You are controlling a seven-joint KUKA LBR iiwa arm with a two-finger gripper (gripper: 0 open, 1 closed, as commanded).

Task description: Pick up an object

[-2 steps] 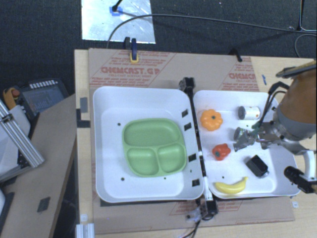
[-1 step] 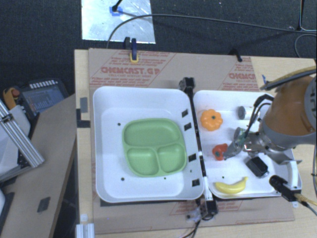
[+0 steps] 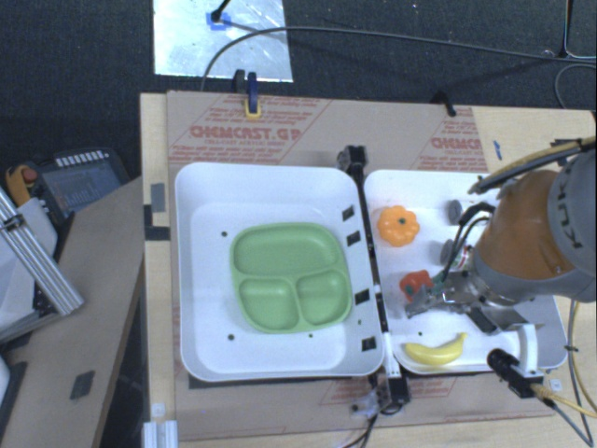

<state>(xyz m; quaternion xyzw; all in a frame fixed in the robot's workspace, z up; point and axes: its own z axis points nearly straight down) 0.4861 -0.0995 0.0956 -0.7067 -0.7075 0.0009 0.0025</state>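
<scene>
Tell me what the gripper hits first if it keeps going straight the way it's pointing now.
Most likely the small red object. The gripper points toward the view's left, its tip right beside that object in the right bin. Whether they already touch is unclear from this slanted view; beyond lies the divider between bins.

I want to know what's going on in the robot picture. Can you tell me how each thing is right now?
Green divided plate: lying flat in the left bin, nothing on it.
Orange toy pumpkin: sitting in the right bin, untouched.
Red object: in the right bin, right at the gripper; too small to tell if it is held.
Banana: lying on its side near the right bin's front edge.
</scene>
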